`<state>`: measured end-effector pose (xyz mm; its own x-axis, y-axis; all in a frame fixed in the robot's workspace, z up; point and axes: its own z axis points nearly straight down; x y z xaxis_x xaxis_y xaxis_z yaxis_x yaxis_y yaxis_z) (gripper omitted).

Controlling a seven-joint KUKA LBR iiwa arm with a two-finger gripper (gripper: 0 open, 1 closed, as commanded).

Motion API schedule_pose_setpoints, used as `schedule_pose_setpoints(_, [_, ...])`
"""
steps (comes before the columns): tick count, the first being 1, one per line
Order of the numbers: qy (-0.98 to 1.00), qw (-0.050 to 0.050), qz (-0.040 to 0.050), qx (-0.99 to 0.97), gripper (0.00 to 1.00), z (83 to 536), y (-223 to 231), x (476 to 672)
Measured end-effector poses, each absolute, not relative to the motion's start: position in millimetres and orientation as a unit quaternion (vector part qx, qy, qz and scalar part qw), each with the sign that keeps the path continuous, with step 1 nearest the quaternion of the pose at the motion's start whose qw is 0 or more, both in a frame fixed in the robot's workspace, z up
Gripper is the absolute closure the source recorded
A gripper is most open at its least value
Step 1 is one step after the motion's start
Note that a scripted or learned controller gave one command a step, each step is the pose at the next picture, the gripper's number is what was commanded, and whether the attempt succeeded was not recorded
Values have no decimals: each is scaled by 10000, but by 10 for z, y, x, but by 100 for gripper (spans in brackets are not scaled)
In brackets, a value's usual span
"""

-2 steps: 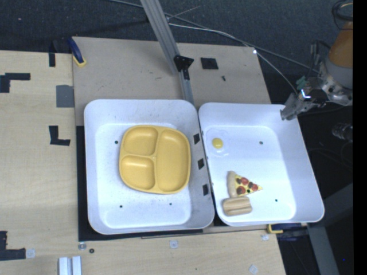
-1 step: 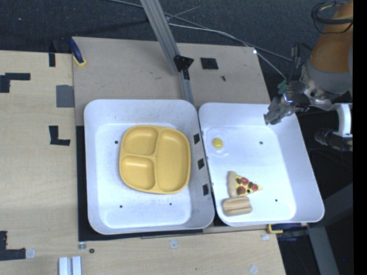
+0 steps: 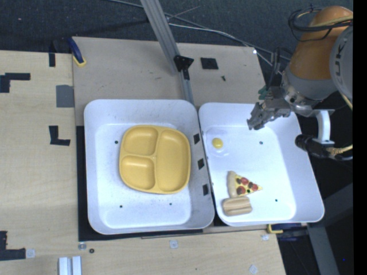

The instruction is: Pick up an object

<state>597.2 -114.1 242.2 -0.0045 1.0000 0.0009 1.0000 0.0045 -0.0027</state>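
The right white bin [image 3: 287,171] holds a toy pizza slice [image 3: 242,184] with red toppings, a tan bread-roll shape [image 3: 237,206] just below it, and a small yellow round piece [image 3: 217,144] near the bin's left wall. My gripper [image 3: 256,121] hangs over the upper part of this bin, above and to the right of the yellow piece and well apart from the pizza slice. Nothing shows between its fingers. The left white bin [image 3: 97,171] holds a yellow divided plate [image 3: 155,158].
A slanted grey metal pole [image 3: 163,27] crosses the bench behind the bins. Black clips [image 3: 199,164] sit on the wall between the two bins. Cables [image 3: 321,145] hang beside the arm at the right bin's right edge.
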Motion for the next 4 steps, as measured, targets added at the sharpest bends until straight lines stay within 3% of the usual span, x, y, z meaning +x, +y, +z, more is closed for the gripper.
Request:
schedule_pose_setpoints(1, [-7089,16,8,-7053,100,2298,-650,5875])
schedule_pose_setpoints(4, [-7090,18,14,-7052,100,2197,828,5289])
